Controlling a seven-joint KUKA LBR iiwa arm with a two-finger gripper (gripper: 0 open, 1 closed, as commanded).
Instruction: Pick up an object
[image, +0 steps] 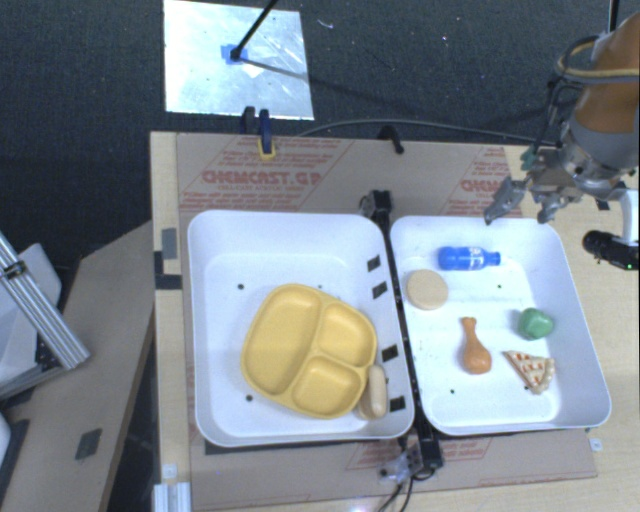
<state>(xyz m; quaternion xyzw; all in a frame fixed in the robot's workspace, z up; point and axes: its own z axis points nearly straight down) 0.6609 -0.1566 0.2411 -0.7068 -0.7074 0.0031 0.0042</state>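
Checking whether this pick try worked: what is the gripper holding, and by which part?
Nothing is held: the gripper hangs open above the right bin's far edge.

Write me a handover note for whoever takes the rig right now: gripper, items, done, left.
Gripper: open, nothing between its fingers, above the right bin's far rim.
Right bin: blue bottle, round tan disc, orange drumstick, green piece, pizza slice.
Left bin: yellow divided tray, tan bread-like piece at its near right edge.
Done: no pick yet.
Left: descend, grasp one item, lift.
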